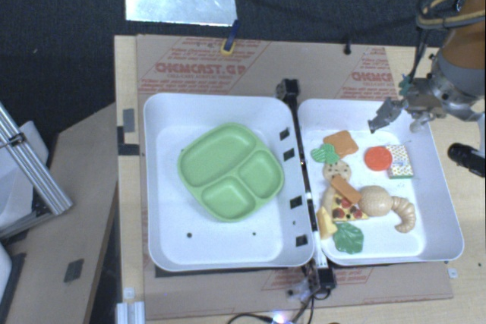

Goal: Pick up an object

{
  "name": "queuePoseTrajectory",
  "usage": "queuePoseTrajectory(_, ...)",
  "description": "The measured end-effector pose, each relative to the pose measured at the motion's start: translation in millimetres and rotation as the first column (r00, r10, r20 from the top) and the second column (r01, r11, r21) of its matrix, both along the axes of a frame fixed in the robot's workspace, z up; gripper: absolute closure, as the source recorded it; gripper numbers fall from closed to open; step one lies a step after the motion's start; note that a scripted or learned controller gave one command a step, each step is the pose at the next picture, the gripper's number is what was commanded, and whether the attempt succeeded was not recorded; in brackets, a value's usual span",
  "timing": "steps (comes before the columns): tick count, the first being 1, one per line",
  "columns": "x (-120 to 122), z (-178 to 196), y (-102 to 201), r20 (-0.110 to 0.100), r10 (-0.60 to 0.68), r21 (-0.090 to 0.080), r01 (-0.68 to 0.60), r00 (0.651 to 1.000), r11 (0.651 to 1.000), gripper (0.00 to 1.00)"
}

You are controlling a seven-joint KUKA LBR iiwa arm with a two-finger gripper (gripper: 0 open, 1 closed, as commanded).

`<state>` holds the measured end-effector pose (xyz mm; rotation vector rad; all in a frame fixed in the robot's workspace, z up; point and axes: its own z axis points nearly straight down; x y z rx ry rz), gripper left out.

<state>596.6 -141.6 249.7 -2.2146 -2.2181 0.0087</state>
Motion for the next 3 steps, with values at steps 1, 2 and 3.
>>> queuePoseTrajectory(1,2,6,0,0.010,0.002,-0.002,-0.002,1.000,1.000,0.00)
queuePoseTrajectory(2,-5,-38,2,0.007,0.000,-0.001,0.000,1.000,1.000,0.00)
queuePoseTrajectory(3,-4,-80,4,0.008,0.000,-0.001,0.000,1.000,1.000,0.00)
